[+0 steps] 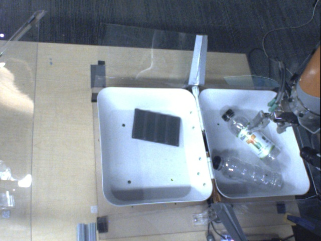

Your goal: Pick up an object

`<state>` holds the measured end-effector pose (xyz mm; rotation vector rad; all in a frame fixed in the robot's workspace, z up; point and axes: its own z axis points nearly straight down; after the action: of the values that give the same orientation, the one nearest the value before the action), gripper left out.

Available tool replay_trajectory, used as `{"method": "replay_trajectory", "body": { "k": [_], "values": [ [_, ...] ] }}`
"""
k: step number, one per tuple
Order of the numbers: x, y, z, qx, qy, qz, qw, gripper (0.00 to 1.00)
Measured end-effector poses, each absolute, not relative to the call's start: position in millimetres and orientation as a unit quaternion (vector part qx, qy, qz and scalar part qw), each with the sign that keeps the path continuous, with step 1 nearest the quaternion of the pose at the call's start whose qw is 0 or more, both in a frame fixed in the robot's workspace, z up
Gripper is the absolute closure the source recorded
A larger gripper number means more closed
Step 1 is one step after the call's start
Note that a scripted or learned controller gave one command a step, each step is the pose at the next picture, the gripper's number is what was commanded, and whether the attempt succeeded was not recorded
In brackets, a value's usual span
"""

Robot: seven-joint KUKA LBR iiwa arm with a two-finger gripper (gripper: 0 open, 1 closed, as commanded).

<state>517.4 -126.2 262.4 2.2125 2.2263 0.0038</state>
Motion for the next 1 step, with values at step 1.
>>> {"method": "replay_trajectory", "body": {
  "k": [1],
  "values": [
    [573.5, -147.6, 155.3, 0.752, 0.659, 0.0005, 0.0, 0.0]
  ]
}}
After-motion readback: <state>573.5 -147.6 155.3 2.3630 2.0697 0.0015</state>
